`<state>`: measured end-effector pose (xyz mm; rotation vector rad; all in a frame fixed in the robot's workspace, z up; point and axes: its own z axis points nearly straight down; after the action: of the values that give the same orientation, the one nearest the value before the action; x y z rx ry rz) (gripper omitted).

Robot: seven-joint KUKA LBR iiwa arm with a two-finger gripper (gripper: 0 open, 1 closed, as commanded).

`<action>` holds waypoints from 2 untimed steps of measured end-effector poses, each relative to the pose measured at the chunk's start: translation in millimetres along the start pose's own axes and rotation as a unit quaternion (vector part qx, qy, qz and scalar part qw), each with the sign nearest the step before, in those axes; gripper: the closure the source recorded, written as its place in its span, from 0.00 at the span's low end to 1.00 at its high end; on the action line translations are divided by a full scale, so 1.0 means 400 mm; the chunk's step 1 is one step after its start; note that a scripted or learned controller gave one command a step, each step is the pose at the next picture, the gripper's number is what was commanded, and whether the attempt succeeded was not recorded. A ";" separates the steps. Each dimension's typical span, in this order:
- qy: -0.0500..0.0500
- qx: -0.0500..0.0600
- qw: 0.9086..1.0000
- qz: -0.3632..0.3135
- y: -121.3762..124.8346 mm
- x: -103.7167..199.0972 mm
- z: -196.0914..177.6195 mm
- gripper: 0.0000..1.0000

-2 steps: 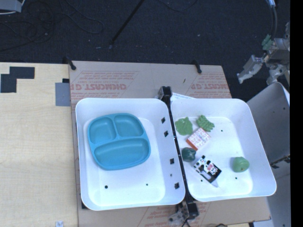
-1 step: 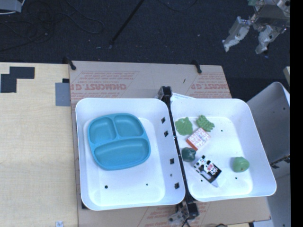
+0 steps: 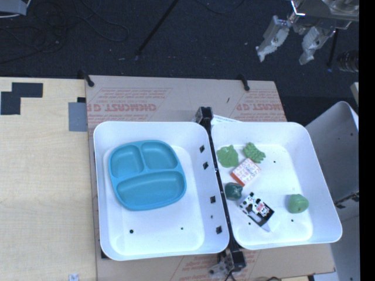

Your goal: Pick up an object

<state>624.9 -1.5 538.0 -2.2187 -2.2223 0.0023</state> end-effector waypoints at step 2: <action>0.000 0.003 1.000 0.000 -0.142 0.068 0.004 1.00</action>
<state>568.1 25.5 536.6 -2.2163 -2.2192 0.0078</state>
